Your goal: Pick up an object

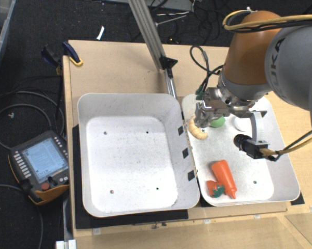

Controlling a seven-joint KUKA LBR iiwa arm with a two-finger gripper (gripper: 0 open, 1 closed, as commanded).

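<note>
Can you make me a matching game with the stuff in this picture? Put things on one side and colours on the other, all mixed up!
Things:
1. carrot
2. band on the robot arm
3. ball beside the gripper
4. bin on the left

Colours:
A. white
B. green
C. red-orange with a green end
D. brownish orange

Right pairs: 1-C, 2-D, 3-B, 4-A
</note>
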